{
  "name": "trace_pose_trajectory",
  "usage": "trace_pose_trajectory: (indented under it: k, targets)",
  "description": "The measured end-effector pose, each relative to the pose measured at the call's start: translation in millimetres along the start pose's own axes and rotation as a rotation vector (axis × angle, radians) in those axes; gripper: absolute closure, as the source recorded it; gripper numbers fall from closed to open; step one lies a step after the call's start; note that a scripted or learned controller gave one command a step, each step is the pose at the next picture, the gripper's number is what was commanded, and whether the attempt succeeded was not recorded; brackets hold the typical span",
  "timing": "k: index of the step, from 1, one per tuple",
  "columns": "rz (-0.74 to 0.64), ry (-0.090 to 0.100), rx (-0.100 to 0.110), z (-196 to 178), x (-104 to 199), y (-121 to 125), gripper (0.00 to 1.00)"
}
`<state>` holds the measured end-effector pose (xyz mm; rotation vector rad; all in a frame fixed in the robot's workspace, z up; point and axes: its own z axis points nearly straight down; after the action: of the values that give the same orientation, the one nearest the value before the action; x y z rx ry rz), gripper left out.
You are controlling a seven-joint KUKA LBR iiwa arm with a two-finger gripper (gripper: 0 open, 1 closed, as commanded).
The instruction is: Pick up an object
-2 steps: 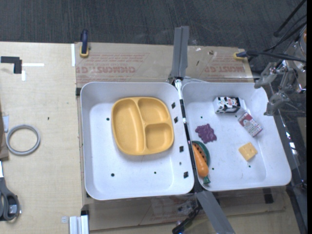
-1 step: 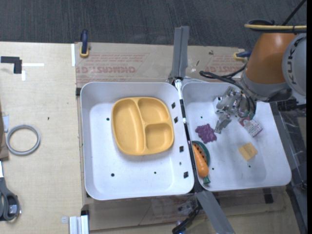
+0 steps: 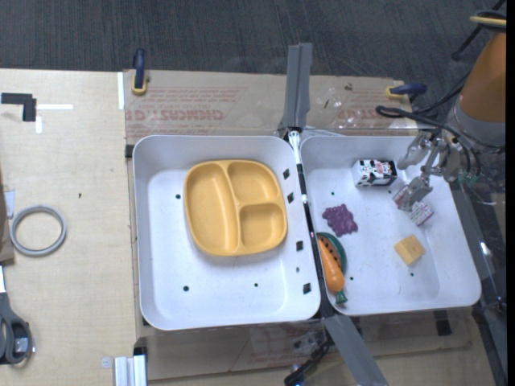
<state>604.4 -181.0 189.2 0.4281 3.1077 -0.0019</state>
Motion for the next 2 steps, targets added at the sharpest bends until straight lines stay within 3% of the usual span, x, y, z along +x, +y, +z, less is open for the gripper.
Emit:
trace_pose_trajectory:
  k: [1,2]
  targets:
    - [0.39,0.0,0.001,-5.6,-35.2,-32.3,0.0]
    - [0.615,0.001,0.001,96.6,-49.7,-28.2,0.0]
